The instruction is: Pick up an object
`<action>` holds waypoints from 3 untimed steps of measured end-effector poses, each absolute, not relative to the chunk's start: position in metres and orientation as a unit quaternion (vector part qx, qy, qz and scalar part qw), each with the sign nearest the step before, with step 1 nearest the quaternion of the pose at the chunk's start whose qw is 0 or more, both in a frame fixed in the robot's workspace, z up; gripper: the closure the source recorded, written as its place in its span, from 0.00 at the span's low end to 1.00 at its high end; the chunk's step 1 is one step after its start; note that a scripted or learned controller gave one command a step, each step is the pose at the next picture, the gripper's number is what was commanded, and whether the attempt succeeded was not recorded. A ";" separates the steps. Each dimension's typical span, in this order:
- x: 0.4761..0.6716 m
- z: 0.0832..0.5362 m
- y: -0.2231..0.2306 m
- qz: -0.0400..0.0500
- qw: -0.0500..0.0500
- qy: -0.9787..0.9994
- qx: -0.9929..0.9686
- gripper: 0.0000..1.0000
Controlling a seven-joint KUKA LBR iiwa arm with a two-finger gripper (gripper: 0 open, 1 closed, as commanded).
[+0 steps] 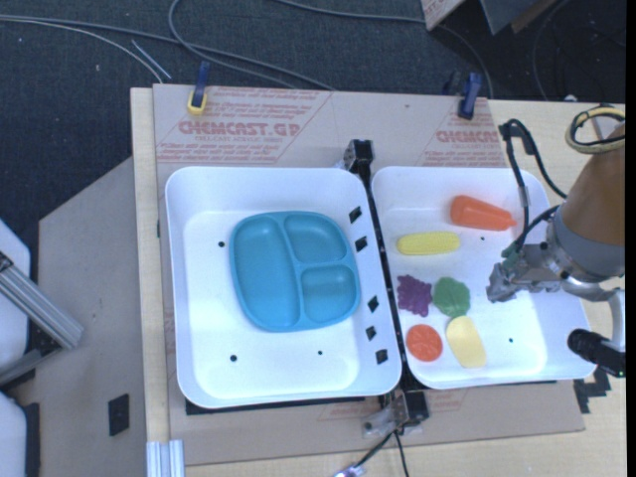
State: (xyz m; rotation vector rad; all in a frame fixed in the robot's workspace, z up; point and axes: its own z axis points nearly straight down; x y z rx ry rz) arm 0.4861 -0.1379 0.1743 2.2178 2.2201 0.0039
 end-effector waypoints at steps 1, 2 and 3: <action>0.491 0.218 -0.141 0.001 0.003 0.707 0.707 1.00; 0.502 0.273 -0.137 0.002 0.003 0.708 0.706 1.00; 0.526 0.270 -0.100 0.001 0.001 0.709 0.705 1.00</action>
